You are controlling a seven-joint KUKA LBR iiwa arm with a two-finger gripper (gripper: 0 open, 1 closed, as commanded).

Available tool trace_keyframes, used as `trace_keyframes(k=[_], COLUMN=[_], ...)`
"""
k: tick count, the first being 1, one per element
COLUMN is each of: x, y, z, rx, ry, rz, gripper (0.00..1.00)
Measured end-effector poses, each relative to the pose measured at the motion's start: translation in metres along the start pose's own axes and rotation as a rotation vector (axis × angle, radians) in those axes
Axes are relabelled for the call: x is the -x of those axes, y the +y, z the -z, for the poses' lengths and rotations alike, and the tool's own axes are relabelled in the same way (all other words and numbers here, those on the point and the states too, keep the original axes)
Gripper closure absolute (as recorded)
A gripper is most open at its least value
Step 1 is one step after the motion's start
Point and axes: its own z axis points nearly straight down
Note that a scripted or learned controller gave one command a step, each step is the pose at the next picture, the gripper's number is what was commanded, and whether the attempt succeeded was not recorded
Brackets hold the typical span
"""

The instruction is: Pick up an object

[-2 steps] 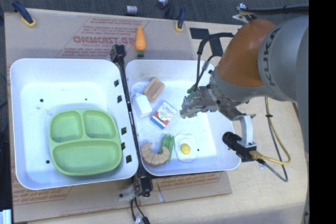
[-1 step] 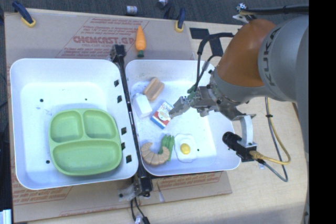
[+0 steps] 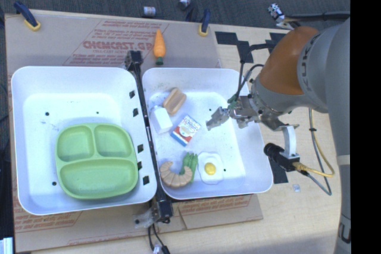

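- Tabletop [image 3: 196, 38] carries two white bins side by side.
- Left bin [image 3: 36, 86] holds a green divided plate [image 3: 95, 160].
- Right bin [image 3: 250, 178] holds the toys: hot dog bun [image 3: 174, 100] at 11 o'clock, small carton [image 3: 186, 129] in the middle, shrimp [image 3: 177, 175] and fried egg [image 3: 209, 168] at 6 o'clock.
- Tool [image 3: 215, 119] hovers at 3 o'clock of the carton, empty; spread or pressed together, I cannot tell.
- Toy carrot [image 3: 159, 44] lies outside the bins, at 12 o'clock.
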Motion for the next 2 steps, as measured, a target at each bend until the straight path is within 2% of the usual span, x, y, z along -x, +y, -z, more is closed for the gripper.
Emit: trace_keyframes(k=[1, 2], x=[0.023, -0.039], y=[-0.01, 0.055], z=[-0.071, 0.0], rx=[-0.001, 0.003], ry=[0.002, 0.003], rz=[0.002, 0.001], gripper=[0.0, 0.0])
